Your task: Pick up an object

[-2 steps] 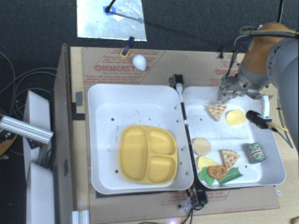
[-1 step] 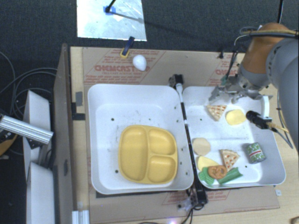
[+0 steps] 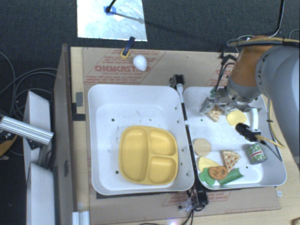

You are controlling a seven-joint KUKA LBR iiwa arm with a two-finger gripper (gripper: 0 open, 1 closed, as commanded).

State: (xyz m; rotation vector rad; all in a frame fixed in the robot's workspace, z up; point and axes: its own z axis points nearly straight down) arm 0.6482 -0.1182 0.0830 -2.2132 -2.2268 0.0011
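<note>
At the far end of the right bin (image 3: 268, 172), the gripper (image 3: 212, 106) hangs low, directly over a small tan piece (image 3: 215, 115), which is the likely target. The gripper's opening cannot be judged from this view, and no object is seen held.

Risks:
- The tan piece is small and irregular. A descent slightly off centre may push it aside instead of enclosing it.
- A yellow disc (image 3: 236, 117) lies just right of the tan piece. A wide closure could catch its edge or drag both together.
- The far wall of the right bin is near the gripper. A shift farther back risks contact with the rim.

Clearances:
- Left of the tan piece, the bin floor is bare up to the shared rims between the two bins.
- Nearer, bare floor separates the tan piece from a beige round (image 3: 202, 146). A pizza slice (image 3: 229, 159) and a green can (image 3: 255, 153) lie well apart, toward the near right.
- The left bin (image 3: 101, 125) holds a yellow divided plate (image 3: 149, 153), well clear of the work area.
- A straight vertical lift appears to be the least obstructed exit.
</note>
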